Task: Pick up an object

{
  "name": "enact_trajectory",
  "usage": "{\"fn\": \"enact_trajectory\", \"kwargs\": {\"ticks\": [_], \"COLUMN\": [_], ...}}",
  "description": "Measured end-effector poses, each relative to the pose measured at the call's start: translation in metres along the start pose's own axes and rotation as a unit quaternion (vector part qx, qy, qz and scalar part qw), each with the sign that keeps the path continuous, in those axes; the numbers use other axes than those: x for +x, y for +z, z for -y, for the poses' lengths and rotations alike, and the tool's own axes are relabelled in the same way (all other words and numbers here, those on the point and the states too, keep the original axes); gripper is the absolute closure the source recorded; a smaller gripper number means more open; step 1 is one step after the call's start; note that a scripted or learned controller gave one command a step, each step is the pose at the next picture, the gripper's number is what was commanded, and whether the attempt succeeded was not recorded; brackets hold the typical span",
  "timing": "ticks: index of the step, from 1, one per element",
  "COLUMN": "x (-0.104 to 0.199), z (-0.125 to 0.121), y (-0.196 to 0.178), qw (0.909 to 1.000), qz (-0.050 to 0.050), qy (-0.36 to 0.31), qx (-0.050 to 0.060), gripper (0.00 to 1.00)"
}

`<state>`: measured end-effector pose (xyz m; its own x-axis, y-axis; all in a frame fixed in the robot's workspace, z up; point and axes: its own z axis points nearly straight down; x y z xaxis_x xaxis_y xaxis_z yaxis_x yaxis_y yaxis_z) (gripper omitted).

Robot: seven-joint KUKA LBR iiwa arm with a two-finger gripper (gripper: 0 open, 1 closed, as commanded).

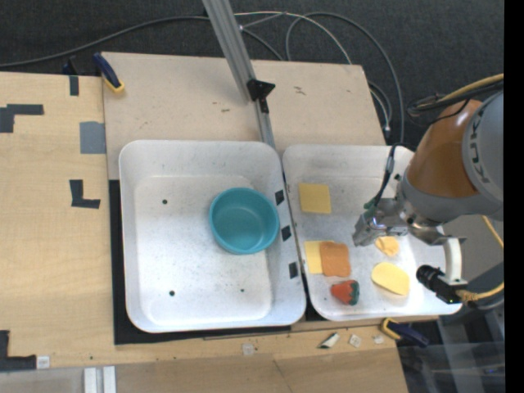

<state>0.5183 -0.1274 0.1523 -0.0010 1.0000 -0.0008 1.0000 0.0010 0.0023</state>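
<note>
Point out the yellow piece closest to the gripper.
The small yellow piece just beside the gripper; the square and oval lie farther off.

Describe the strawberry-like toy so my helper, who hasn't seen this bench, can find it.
Start at the right-hand bin. Along its near edge lies a small red piece with a green end, below the orange slice. Its neighbours are yellow or orange; it alone is red.

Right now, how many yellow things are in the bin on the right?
4, maybe more hidden under the arm: a square near the top, a piece tucked under the orange slice, a small bit by the claw, and a lump at the bottom.
</note>
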Motion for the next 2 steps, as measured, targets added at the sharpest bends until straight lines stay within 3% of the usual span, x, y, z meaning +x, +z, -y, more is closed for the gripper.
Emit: {"fn": "enact_trajectory", "kwargs": {"ticks": [2], "x": [-0.008], "z": [0.000], "y": [-0.098], "qw": [1.0000], "qz": [0.000], "qy": [0.000], "qx": [-0.001], "gripper": [1.00]}}
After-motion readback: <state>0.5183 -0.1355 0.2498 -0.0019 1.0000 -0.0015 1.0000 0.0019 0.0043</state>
